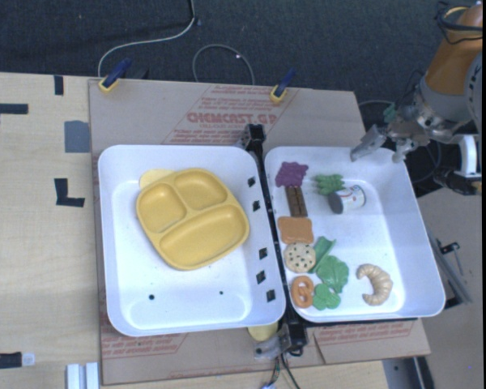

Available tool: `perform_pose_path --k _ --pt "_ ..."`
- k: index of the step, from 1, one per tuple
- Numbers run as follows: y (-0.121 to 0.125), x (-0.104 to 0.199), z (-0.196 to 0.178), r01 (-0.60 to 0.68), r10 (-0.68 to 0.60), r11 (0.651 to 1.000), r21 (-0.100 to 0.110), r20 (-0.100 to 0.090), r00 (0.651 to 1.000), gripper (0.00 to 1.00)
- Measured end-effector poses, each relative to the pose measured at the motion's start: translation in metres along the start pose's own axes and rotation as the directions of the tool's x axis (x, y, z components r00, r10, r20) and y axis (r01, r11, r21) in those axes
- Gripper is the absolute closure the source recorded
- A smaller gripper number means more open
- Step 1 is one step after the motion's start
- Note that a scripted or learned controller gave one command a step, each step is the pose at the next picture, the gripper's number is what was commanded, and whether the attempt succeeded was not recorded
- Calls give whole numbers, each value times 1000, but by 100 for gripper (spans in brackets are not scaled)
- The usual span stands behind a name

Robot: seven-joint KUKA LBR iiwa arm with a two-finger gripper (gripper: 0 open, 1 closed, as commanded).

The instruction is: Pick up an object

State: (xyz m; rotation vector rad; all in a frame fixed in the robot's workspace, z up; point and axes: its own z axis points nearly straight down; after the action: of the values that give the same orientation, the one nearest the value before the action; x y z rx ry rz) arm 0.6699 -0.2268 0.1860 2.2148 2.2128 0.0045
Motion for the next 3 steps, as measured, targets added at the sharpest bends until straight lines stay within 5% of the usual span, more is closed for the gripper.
perform_pose_path --k 1,2,3 --pt "-30 55 85 3 -3 1000 -2 -1 1000 0" --pt "-32 56 78 3 -3 1000 8 -5 1000 100" --pt "-33 56 79 3 -3 1000 9 -5 1000 0"
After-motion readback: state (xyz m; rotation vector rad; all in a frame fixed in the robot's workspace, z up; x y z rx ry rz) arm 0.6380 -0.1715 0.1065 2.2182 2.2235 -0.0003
